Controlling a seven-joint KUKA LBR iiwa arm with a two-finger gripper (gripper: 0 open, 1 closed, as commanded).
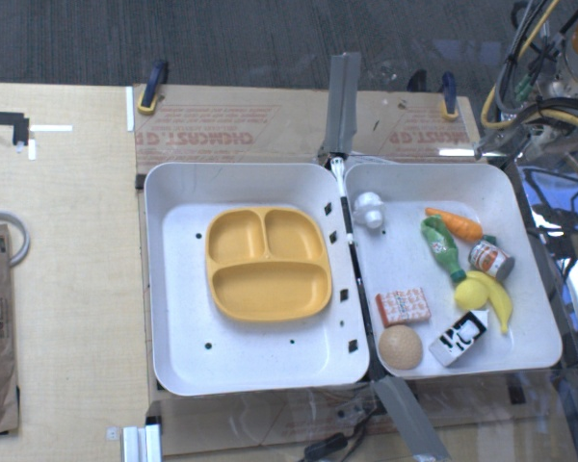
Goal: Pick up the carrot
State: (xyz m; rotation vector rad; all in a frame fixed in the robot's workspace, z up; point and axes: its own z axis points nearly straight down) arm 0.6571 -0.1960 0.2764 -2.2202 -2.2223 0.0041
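Carrot: lying in right bin, upper area, touching green bottle.
Hand: position relative to carrot and grasp state cannot be told.

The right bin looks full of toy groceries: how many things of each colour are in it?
Orange: 1, the carrot
Green: 1, a bottle
Yellow: 2, a lemon and a banana
White: 1, a small figure
Tan: 1, a round bun
Mixed print: 3, a can, a red packet, a black-and-white carton
Total: 9
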